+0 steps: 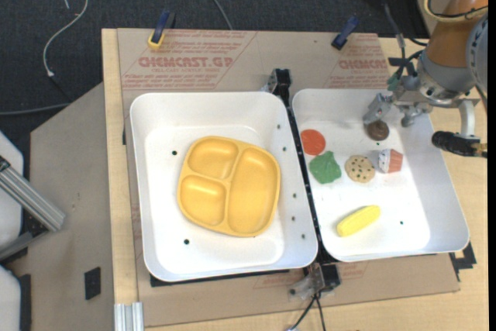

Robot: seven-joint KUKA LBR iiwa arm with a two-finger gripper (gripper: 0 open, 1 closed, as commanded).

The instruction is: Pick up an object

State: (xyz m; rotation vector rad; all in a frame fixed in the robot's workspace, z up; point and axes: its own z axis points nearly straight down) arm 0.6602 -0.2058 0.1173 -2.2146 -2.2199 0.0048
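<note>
The right bin holds a red disc, a green leafy piece, a speckled cookie, a white and orange piece, a yellow corn-like piece and a small brown ball. My gripper hangs over the bin's far part, open, with its two fingers spread. The brown ball lies just below the left fingertip, not between the fingers. Nothing is held.
The left bin carries a yellow divided plate. Black clamps sit between the bins at the far edge. Blue clips pin the cardboard at the back. The arm comes in from the upper right.
</note>
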